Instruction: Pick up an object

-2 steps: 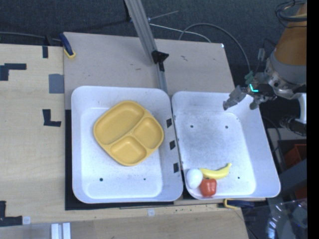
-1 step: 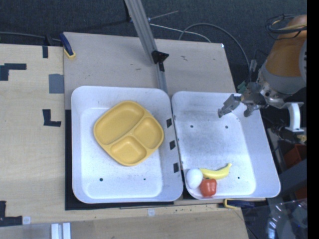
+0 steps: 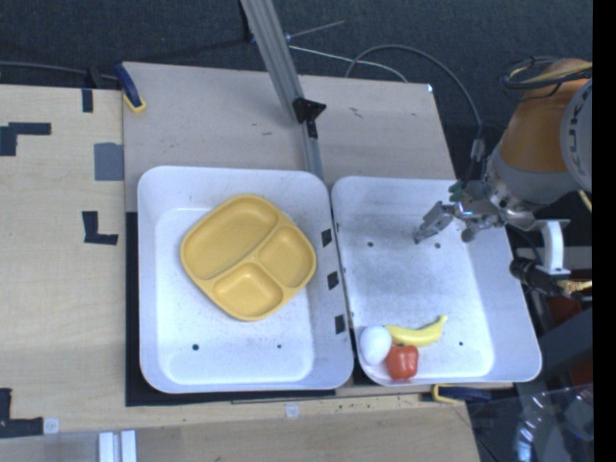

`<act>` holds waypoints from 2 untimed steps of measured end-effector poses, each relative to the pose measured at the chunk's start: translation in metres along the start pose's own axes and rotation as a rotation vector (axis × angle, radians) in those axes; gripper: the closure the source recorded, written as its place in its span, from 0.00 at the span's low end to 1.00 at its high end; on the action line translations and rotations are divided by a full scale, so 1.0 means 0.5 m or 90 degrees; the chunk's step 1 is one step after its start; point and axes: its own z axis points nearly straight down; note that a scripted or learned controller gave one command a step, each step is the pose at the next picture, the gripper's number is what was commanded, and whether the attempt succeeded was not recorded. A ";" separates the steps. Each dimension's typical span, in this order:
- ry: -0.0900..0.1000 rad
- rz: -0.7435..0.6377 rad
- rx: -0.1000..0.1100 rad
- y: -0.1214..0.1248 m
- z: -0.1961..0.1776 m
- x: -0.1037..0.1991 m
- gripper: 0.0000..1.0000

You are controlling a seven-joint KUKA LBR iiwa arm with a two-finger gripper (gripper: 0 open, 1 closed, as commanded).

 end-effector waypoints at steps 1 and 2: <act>0.000 -0.001 0.000 -0.014 0.093 0.008 0.00; 0.001 -0.002 -0.003 -0.012 0.068 0.009 1.00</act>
